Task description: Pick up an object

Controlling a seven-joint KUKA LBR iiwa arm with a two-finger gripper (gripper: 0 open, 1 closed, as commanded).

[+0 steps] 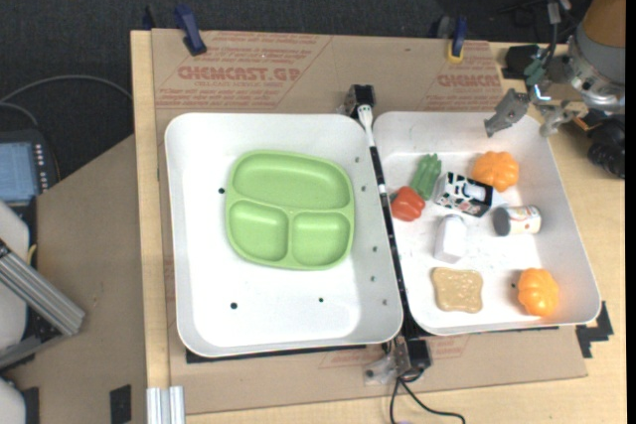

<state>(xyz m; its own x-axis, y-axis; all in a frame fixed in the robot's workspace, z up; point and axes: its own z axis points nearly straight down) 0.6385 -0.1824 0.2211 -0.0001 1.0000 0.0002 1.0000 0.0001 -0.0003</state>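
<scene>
Camera view: your gripper (532, 114) sits high at the right bin's (571, 243) back right corner, fingers (505, 114) spread wide and holding nothing, so the pick is not yet started. Candidates all lie in the right bin: an orange pumpkin-shaped toy (496, 170) nearest the gripper, a black-and-white patterned item (465, 193) just beside it, a green ribbed vegetable toy (428, 174), a red tomato-like piece (406, 205), a white block (452, 236), a small white cylinder with a dark end (516, 219), a flat tan toast slice (457, 290) and a second orange pumpkin (537, 292) near the front wall. Go for the near pumpkin or the front one: rounded, lobed, probably hard plastic, so centre the fingers across the widest part and come straight down. Skip the toast, too flat. The front pumpkin stands apart from its neighbours, so less crowding. The left bin (189, 213) carries a green three-compartment plate (290, 210), smooth and glossy; leave it. The tabletop (298, 65) is brown board.
</scene>
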